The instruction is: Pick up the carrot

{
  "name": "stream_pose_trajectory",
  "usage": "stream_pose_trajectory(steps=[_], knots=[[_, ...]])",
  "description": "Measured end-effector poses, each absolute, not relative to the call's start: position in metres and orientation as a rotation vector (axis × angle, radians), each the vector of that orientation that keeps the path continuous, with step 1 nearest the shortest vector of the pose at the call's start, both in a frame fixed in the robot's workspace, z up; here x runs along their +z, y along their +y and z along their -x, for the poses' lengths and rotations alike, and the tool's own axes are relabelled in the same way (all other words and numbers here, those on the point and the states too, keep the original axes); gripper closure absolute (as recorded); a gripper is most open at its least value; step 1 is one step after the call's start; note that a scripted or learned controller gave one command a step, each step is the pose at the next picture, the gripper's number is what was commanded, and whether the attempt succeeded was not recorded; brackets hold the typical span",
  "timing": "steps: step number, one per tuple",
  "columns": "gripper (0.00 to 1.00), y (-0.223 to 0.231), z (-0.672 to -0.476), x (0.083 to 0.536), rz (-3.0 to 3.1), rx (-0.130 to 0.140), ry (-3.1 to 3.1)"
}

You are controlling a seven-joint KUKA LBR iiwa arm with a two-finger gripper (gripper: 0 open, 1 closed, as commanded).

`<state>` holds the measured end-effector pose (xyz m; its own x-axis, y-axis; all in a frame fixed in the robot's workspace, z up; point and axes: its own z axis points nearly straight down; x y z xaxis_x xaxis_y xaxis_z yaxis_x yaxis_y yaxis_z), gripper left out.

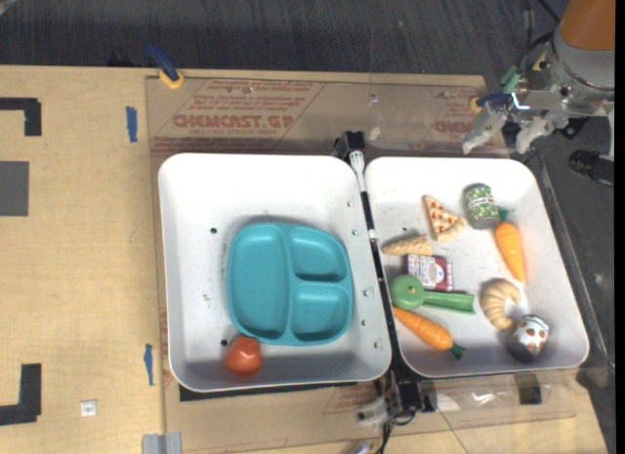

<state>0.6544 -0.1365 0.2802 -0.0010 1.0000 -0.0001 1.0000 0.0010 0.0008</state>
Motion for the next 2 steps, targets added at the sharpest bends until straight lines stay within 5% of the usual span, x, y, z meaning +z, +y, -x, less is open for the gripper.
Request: stream_pose_trajectory(steps=[1,2], knots=[[0.0,-0.168,-0.631,0.165,-2.14,-0.007,2.307],[0.0,-0.212,-0.577,0.095,-1.978,0.011,2.434]])
